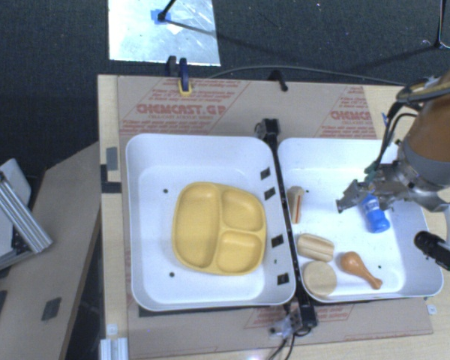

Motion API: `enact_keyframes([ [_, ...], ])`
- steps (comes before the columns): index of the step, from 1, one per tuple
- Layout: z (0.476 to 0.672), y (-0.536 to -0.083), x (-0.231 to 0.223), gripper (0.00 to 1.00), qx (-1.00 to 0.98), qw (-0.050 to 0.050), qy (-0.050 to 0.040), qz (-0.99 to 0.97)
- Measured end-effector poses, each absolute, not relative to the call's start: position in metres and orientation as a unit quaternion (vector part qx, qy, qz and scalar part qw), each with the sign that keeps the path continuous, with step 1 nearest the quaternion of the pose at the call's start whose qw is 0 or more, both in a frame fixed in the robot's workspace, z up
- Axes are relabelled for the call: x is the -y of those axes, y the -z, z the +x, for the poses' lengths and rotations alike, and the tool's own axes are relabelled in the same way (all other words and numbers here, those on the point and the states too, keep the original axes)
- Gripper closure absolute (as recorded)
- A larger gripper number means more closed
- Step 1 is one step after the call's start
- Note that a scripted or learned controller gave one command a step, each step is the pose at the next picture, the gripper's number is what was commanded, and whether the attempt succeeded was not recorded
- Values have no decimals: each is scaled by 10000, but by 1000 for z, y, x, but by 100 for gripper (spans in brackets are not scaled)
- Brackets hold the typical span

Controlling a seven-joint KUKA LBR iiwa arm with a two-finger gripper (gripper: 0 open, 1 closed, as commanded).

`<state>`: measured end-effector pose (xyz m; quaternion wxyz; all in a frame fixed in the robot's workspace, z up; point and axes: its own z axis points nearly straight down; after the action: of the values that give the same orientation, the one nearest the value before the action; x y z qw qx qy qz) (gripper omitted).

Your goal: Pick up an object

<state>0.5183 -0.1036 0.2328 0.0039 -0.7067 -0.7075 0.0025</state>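
My gripper (358, 196) hangs over the right bin (326, 163), near its middle right. Right beside it, just below and to its right, is a small blue cylinder (376, 217); I cannot make out whether it lies on the bin floor or is held. A small hot dog (294, 203) lies along the bin's left wall. Near the front left corner sit a tan bread roll (315, 247) and a round beige bun (320, 277). To their right is a brown drumstick (358, 268).
The left bin (154, 163) holds a yellow divided plate (219, 228). A black divider with clips (279, 216) runs between the two bins. The arm's grey body and orange band (439, 137) cover the right bin's far right side.
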Motion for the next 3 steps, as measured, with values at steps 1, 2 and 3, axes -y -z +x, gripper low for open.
enact_keyframes([
  [1,521,-238,104,0,7083,-3,5,-7059],
  [2,518,-196,101,0,7076,10,-2,-7066],
  [3,508,-144,98,0,7075,20,-9,-7067],
])
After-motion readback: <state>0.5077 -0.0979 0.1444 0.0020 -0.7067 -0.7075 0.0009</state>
